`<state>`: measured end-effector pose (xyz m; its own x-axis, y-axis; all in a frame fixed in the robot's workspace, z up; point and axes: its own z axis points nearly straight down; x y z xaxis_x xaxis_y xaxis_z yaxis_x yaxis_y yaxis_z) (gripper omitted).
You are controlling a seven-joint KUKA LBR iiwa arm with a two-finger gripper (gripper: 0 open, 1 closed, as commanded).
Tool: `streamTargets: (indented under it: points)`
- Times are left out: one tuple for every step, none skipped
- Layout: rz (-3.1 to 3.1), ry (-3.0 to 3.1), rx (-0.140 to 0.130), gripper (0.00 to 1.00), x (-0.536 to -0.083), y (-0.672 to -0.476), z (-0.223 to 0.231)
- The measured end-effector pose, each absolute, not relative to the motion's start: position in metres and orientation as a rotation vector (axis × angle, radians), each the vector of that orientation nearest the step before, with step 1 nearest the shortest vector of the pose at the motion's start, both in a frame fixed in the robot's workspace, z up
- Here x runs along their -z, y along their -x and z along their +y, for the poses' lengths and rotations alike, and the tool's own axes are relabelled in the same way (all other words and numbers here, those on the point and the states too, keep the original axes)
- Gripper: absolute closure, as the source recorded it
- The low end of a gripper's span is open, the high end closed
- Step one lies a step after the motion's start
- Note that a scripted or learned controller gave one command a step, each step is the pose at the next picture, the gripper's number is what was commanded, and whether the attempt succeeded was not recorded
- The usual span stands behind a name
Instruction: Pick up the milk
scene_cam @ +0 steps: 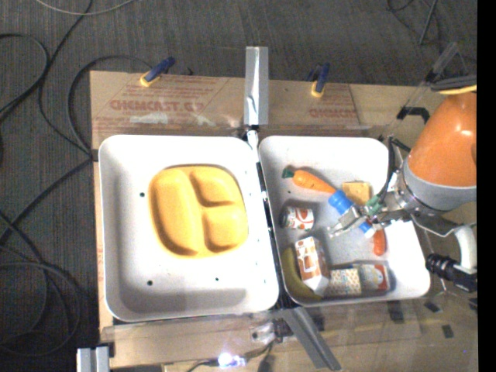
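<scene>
The milk [309, 257] is a small white and orange carton lying in the right bin [273, 178], near its front left. My gripper [346, 222] hangs low over the middle of that bin, up and to the right of the carton and apart from it. It sits close beside a blue-capped bottle [339, 201]. The arm's orange band [446, 149] looms over the bin's right edge and hides part of it.
Around the gripper lie an orange carrot [314, 181], a red and white can [298, 218], a yellow block [357, 191], a red piece [378, 242] and a flat packet [358, 279]. The left bin [124, 285] holds a yellow divided plate [199, 209].
</scene>
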<state>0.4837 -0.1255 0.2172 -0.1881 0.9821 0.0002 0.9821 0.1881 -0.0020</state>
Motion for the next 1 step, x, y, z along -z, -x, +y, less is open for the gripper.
streamTargets:
  points:
    - [-2.468, 1.939, -0.002, 0.00, -0.1826, -0.4885, -0.0400]
